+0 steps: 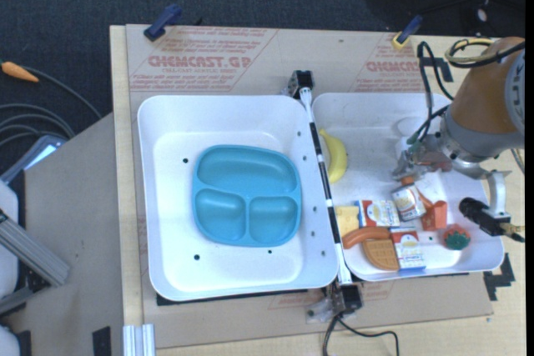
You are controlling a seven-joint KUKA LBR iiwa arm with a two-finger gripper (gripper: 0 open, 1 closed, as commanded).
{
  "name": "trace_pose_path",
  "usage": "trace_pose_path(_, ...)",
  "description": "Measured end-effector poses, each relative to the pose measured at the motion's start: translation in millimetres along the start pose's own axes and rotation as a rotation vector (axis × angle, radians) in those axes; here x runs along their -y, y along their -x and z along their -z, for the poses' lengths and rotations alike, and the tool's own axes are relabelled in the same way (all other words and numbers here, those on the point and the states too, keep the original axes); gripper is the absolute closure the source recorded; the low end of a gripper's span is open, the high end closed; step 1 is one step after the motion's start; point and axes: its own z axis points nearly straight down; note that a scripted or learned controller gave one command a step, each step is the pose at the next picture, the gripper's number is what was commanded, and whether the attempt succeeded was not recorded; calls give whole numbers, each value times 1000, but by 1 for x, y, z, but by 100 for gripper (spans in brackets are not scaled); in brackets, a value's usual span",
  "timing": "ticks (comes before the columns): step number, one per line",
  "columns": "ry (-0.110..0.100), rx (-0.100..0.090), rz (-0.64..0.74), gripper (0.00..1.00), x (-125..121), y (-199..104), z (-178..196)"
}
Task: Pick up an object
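The right bin (367, 108) holds several toy food items. A yellow banana (335, 156) lies against its left wall. Toward the front are a yellow cheese wedge (345, 219), a red-orange sausage (365, 236), a tan cracker (380, 255), a white and red carton (408, 251), a small silver packet (406, 202), an orange piece (434, 215) and a green item (455, 240). My gripper (410, 166) reaches down into the right bin just above the silver packet. Nothing visibly sits in it.
The left bin (158, 179) holds a blue divided plate (247, 194). A black ridge with clamps (315, 137) separates the two bins. The grey arm with its orange band (488, 100) and cables crosses the right bin's far right side.
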Motion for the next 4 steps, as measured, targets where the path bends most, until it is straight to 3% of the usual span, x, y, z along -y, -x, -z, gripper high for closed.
trace_pose_path(1,-3,-1,1,100,28,-50,96)
trace_pose_path(2,-6,-3,1,100,88,-122,139)
trace_pose_path(4,-3,-1,1,100,89,-185,175)
